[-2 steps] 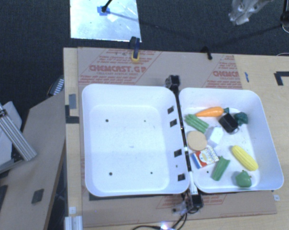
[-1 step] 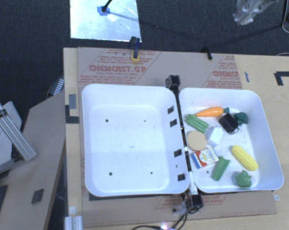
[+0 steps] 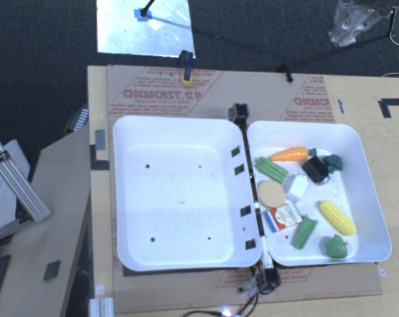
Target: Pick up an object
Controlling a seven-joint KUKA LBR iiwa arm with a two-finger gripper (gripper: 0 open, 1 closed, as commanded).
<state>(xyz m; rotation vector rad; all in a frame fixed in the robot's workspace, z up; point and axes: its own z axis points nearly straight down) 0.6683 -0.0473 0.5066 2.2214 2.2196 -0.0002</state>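
The right bin (image 3: pixel 368 170) holds several toy foods. An orange carrot (image 3: pixel 290 154) lies at its back, with a black block (image 3: pixel 314 169) and a dark green broccoli piece (image 3: pixel 333 162) to its right. A green pod (image 3: pixel 272 170), a tan disc (image 3: pixel 272 194), a white block (image 3: pixel 296 187) and a red-and-white box (image 3: pixel 284 216) sit near the bin's left wall. A green cucumber (image 3: pixel 304 232), a yellow corn cob (image 3: pixel 337 217) and a green pepper (image 3: pixel 335 246) lie toward the front. The gripper (image 3: pixel 350 26) hangs far behind the bench at the upper right, well away from everything.
The left bin (image 3: pixel 180 197) stands beside the right one, joined along a black hinge strip (image 3: pixel 247 183). A shiny metal sheet (image 3: pixel 145 18) lies on the dark floor behind the bench. A yellow-and-blue clamp (image 3: pixel 185 68) sits at the bench's back edge.
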